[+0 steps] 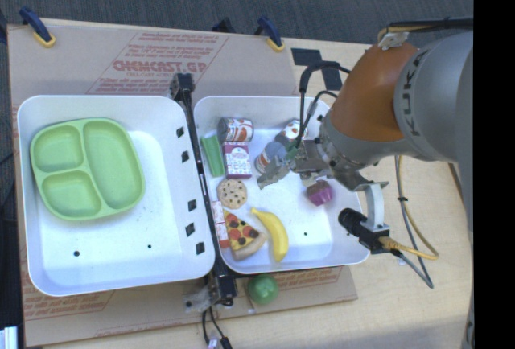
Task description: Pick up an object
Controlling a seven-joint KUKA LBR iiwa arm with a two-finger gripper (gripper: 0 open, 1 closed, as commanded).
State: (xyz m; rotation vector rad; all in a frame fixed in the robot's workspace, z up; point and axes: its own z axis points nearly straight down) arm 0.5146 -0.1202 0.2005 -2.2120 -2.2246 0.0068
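Gripper [273, 166] is hovering low, grip state unclear; descending squarely over the cookie [232, 193] just left seems wisest.

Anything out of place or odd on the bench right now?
Yes: a green ball lies outside both bins, on the cardboard just below the right bin, near the front clamp. The other items sit inside that bin; the green plate lies flat in the left bin.
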